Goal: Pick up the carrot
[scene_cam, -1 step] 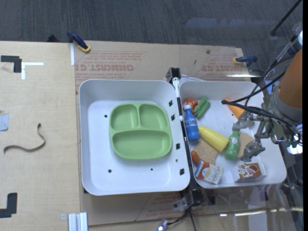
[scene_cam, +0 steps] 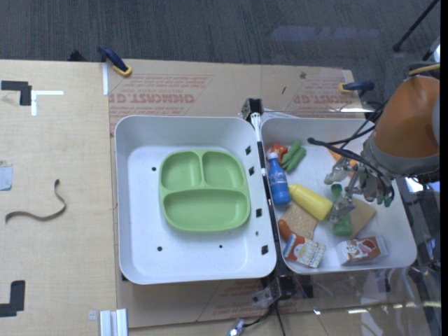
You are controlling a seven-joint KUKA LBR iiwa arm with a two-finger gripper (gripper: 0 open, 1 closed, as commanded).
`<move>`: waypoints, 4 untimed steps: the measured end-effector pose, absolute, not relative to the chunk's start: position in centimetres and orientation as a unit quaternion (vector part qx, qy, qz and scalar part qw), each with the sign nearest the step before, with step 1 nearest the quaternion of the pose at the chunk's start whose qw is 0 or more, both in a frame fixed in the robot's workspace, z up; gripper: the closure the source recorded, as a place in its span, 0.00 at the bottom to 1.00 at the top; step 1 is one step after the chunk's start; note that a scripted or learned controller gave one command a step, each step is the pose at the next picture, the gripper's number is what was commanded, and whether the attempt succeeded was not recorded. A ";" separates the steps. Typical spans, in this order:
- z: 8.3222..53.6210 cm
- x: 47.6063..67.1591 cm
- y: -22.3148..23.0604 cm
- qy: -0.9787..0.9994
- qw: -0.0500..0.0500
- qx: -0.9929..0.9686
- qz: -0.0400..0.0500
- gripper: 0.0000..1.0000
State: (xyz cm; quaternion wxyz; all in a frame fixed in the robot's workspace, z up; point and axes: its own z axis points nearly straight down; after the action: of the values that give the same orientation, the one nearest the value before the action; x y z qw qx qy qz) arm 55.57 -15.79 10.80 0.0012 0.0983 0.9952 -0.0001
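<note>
Carrot (scene_cam: pixel 339 165), a judged orange sliver, lies beside the gripper (scene_cam: pixel 344 201) in the right bin (scene_cam: pixel 399 254); its opening cannot be told, so descend centred on the carrot, clear of the bottle (scene_cam: pixel 278 180).

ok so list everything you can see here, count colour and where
left bin: 1, white, bench centre
divided plate: 1, green, in left bin
right bin: 1, white, beside left bin
bottle: 1, blue, right bin's left side
yellow item: 1, yellow, middle of right bin
green vegetable: 1, green, right bin's far left
cartons: 2, red and white, right bin's near edge
clamps: 2, blue and yellow, cardboard's far edge
arm: 1, grey with orange band, from right
gripper: 1, over right bin
</note>
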 end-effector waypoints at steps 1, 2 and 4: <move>9.3 61.0 -20.5 0.991 -0.003 0.136 0.007 0.00; 10.4 61.4 -20.6 0.991 0.004 0.135 0.003 1.00; 9.4 65.4 -22.1 0.964 0.003 0.265 0.000 0.00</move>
State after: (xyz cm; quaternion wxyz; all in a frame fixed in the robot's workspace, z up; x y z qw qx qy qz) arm 65.42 -22.09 9.45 0.0033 0.2654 0.9641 -0.0002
